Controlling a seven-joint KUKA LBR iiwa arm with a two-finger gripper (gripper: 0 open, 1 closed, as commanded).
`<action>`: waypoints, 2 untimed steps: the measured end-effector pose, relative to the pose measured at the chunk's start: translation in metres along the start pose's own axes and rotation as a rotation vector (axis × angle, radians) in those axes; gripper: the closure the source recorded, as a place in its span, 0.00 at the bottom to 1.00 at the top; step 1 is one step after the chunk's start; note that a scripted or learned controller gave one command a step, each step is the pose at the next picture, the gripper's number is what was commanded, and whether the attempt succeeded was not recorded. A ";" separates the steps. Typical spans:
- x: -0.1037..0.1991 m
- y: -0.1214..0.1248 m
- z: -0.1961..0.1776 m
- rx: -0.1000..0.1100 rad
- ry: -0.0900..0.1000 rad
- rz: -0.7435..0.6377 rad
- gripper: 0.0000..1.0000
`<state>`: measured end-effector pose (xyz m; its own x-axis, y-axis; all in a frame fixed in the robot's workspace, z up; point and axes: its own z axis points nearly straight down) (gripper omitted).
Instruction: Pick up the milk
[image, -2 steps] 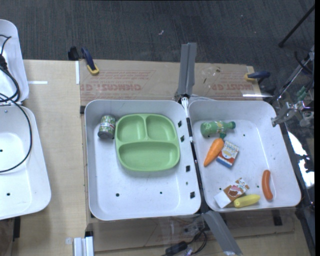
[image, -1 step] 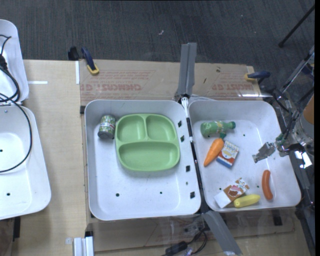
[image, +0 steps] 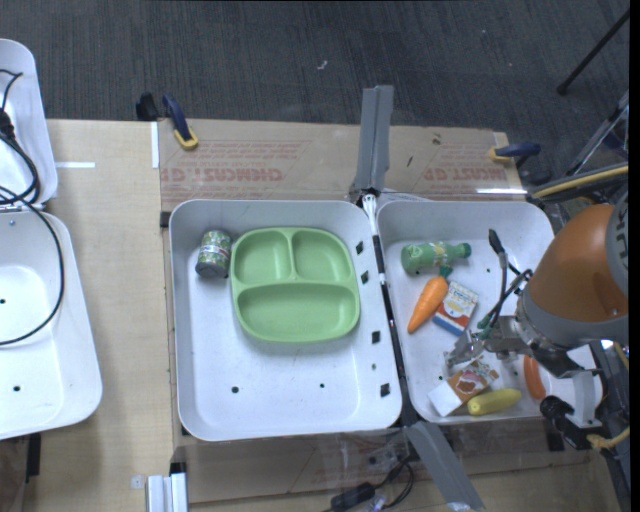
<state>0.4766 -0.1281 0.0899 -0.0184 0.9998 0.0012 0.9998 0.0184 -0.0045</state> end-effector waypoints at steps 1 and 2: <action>-0.027 0.001 -0.099 -0.004 -0.002 -0.192 0.00; 0.009 0.001 -0.095 -0.002 -0.001 -0.258 0.00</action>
<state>0.4779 -0.1190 0.1852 -0.2726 0.9621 0.0009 0.9621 0.2726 -0.0025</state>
